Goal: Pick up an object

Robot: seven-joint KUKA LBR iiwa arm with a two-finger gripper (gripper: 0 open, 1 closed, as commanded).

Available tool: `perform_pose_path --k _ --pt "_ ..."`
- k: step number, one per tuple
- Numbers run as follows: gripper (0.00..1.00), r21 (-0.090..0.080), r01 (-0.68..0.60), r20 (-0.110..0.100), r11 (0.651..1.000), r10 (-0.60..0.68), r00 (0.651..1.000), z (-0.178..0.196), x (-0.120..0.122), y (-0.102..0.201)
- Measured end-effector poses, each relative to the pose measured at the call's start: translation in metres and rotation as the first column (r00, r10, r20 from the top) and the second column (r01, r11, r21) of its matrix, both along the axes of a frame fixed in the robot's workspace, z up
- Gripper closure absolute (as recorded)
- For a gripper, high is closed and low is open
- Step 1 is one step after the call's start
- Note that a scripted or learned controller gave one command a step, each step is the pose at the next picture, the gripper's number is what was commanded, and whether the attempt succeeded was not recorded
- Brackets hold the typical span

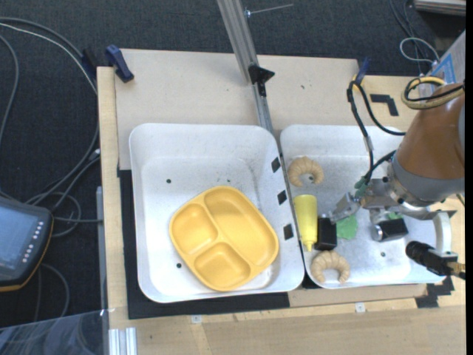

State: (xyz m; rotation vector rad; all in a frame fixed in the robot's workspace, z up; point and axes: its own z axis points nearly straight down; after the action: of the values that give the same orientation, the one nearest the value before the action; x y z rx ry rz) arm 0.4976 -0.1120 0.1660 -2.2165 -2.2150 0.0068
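Note:
The right bin (384, 261) holds two tan croissant-shaped pieces, one at the back left (305, 171) and one at the front left (330, 267). Between them, along the bin's left wall, lies a yellow bottle (306, 214) with a black cap (326, 233). A small green object (347, 227) lies just right of the cap. My gripper (353, 205) hangs low over the middle of this bin, right at the green object's upper edge. The wrist hides part of the bin floor behind it.
In the left bin (148, 198) rests a yellow divided plate (223, 237). A metal pole (236, 21) slants in from the top down to the seam between the bins. Cables (358, 117) run along the arm at the right.

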Motion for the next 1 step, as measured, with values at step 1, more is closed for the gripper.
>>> perform_pose_path --k 1 --pt "0.00 0.000 0.001 0.005 1.000 -0.001 1.000 -0.0450 0.0008 -0.0075"
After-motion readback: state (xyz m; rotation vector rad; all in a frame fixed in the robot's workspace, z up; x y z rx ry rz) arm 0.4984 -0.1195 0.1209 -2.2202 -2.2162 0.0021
